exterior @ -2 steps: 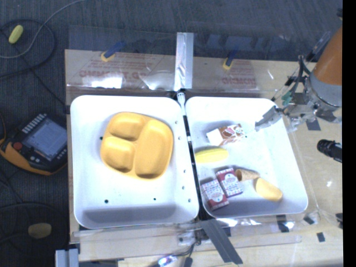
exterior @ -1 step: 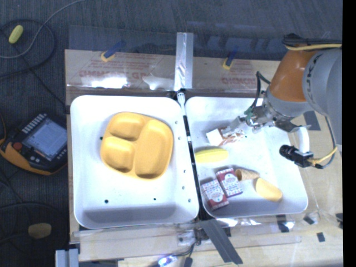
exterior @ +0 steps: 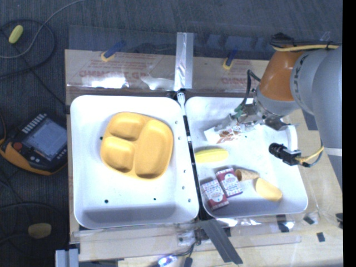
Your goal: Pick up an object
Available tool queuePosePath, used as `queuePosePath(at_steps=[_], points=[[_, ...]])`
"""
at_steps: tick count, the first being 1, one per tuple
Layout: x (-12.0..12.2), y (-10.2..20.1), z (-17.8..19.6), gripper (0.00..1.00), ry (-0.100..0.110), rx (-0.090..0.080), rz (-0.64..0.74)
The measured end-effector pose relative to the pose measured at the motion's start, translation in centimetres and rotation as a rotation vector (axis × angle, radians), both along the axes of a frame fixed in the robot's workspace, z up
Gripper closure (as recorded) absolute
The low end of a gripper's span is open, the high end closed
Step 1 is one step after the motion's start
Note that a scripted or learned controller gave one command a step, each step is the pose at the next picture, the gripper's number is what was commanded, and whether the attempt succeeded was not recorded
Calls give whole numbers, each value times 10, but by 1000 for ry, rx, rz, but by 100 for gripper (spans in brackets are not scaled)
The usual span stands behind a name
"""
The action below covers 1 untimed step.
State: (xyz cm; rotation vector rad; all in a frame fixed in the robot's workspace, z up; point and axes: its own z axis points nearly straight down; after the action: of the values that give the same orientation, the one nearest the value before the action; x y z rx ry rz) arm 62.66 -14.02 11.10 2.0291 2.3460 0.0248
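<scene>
Nearest us in the right white bin [exterior: 300,202]: two red-and-white packets [exterior: 221,187], an ice-cream cone toy [exterior: 260,183], then a yellow oblong piece [exterior: 211,155]. Further back the end effector [exterior: 243,115] sits just over a flat white-and-red wrapper [exterior: 225,132]; we can't tell its finger state. We judge this the approach step: next, descend squarely and close.

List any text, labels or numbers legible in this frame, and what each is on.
None can be read.
Red packets: print too small to read.
White wrapper: red marks, blurred.
Cardboard sheet behind the bins: faint reddish lettering, illegible.
Handheld pendant: screen blurred.
</scene>
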Motion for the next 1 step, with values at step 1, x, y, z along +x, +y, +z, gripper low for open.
queuePosePath(at_steps=[1], points=[[16,-18,1,0,5,24,-265]])
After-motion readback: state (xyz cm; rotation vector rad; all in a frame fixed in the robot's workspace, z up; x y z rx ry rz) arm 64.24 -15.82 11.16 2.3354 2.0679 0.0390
